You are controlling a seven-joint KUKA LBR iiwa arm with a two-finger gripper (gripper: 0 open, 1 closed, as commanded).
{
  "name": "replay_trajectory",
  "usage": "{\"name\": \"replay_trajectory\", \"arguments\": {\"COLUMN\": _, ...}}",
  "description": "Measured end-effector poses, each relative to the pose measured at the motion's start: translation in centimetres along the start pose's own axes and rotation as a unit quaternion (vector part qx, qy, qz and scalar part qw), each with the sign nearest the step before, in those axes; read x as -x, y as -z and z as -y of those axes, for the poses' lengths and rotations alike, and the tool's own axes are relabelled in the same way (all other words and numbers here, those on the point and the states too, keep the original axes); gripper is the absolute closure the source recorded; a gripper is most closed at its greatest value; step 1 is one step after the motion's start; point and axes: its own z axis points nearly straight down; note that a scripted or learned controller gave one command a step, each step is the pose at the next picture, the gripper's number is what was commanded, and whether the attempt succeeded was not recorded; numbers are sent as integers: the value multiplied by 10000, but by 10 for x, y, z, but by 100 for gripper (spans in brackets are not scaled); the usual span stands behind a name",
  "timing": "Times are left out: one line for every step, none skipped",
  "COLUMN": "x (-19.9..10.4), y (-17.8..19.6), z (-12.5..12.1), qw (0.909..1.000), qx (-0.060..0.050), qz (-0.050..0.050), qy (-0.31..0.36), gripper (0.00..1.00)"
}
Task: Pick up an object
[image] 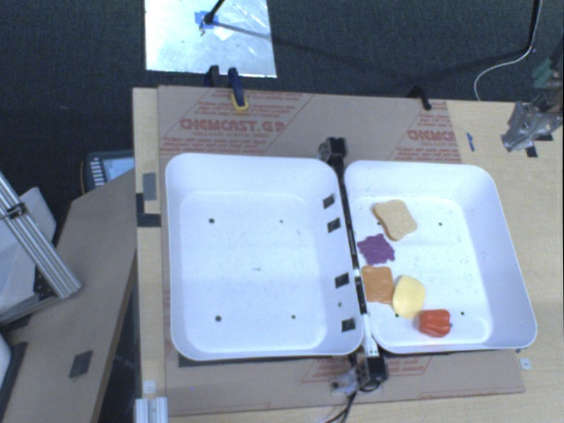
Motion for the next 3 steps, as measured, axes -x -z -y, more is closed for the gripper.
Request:
{"name": "replay_trajectory", "arguments": {"x": -44, "y": 107, "z": -15, "qw": 9999, "qx": 104, "qz": 26, "qy": -1, "gripper": 100}}
{"name": "replay_trajectory", "arguments": {"x": -125, "y": 20, "z": -22, "qw": 10000, "qx": 7, "qz": 4, "qy": 16, "gripper": 100}}
{"name": "replay_trajectory", "arguments": {"x": -27, "y": 98, "z": 62, "qw": 9999, "qx": 79, "qz": 32, "qy": -89, "gripper": 100}}
